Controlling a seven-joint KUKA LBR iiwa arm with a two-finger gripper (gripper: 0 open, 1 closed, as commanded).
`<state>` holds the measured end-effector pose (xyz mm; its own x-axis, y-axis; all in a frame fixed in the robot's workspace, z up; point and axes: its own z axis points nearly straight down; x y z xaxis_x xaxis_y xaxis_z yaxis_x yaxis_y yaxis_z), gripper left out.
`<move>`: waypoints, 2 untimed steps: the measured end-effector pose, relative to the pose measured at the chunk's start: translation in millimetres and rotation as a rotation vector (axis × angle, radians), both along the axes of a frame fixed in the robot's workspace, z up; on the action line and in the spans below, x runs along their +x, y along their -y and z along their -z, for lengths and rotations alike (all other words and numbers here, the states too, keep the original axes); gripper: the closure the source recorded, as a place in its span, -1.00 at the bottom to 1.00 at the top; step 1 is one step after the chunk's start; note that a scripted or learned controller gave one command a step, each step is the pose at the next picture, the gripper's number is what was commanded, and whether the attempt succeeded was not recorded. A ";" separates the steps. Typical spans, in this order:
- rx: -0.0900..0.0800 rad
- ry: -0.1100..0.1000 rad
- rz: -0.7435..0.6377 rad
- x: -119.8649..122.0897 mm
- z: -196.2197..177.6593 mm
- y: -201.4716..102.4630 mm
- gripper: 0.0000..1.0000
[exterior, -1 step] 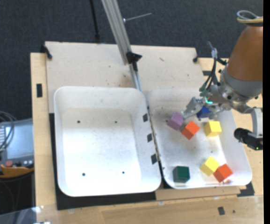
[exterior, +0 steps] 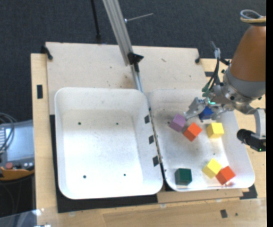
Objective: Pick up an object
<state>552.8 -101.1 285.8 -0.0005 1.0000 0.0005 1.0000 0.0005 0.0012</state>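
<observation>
The right bin [exterior: 174, 103] holds several small blocks. A purple block [exterior: 178, 122] and an orange block [exterior: 191, 131] lie side by side near its middle. A yellow block [exterior: 215, 129] sits to their right. Near the front wall are a dark green block [exterior: 183, 176], a second yellow block [exterior: 212, 167] and a red-orange block [exterior: 226, 174]. My gripper [exterior: 201, 109] hangs low over the bin, just above the orange block and up-right of the purple one. Something blue [exterior: 206, 112] shows at its tip.
The left bin [exterior: 61, 108] stands beside the right one. A slanted aluminium post [exterior: 120, 27] rises from between the bins at the back. A grey box with cables [exterior: 11, 148] sits off the bench at the left.
</observation>
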 end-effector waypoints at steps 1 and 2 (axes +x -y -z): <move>-0.002 -0.007 0.003 3.5 62.1 2.4 -1.00; -0.002 -0.007 0.003 5.1 124.3 -0.2 -1.00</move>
